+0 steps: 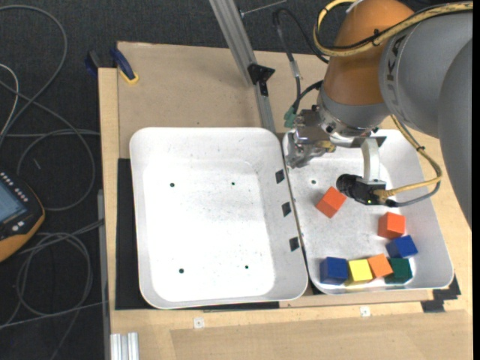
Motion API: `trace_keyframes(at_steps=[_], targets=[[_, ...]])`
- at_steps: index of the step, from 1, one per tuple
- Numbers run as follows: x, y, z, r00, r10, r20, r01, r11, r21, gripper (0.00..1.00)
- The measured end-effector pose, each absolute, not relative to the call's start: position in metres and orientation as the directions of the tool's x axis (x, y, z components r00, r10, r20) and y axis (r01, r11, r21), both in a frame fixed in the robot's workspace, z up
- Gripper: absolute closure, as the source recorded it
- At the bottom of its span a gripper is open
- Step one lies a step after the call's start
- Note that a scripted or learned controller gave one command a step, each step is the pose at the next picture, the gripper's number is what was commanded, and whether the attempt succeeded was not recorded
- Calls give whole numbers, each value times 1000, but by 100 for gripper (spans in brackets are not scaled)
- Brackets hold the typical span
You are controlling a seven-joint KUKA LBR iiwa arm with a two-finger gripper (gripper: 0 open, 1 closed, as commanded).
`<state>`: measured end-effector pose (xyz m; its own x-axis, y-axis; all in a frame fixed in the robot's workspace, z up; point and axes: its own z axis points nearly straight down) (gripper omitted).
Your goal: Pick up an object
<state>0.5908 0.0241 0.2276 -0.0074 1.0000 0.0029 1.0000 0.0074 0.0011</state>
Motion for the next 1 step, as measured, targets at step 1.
trace_keyframes(at_steps=[1], targets=[[597,83,222,-7,1000,3,1000,7,1,100]])
